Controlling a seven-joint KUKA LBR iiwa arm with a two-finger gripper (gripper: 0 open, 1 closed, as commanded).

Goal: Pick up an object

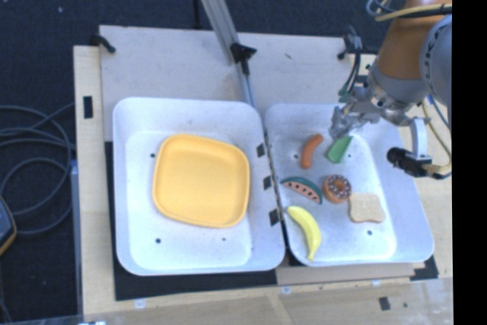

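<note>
A yellow banana (306,229) is lying nearest the camera along the front left edge of the right bin (407,232), and just beside it to the right a slice of toast (366,207) is resting flat. Behind those, a slice of watermelon (301,188) and a chocolate doughnut (336,188) are sitting side by side near the bin's middle (the doughnut is close to the toast's corner, though whether they touch is hard to tell). Further back, an orange sausage (309,151) is lying tilted, and a green object (338,148) is standing at a slant just to its right. The gripper (344,124) is hanging directly over the green object's upper end, with the piece apparently caught between its fingers, which are closing narrowly around it. In the left bin (129,164), a yellow square plate (202,180) is sitting by itself. At the back, a metal pole (217,7) is rising from the bench.
</note>
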